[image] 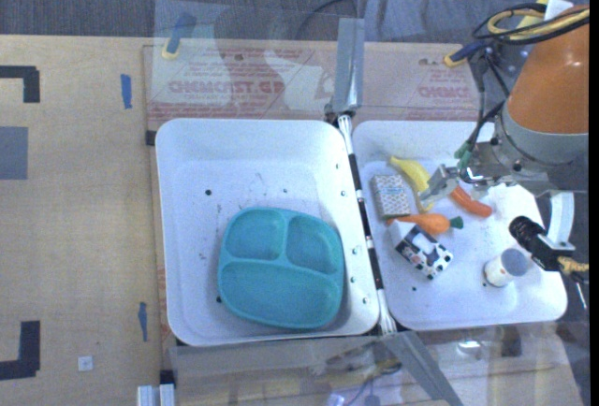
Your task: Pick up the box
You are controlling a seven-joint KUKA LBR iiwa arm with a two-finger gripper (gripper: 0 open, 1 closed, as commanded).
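Right bin: box, flat, patterned, near the left wall, untouched; banana just behind it; carrot just in front; a second orange vegetable to the right; black-and-white block toward the front; small cup and pale round piece at right. Gripper: low between banana and orange vegetable, fingers spread, nothing between them. Left bin: teal divided tray.

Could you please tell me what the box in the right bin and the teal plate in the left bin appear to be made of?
The box looks like printed cardboard: flat faces, a dotted pattern, matte. That is only a guess at this size. The teal plate looks like moulded plastic: one even colour, rounded dividers between three compartments, a soft sheen.
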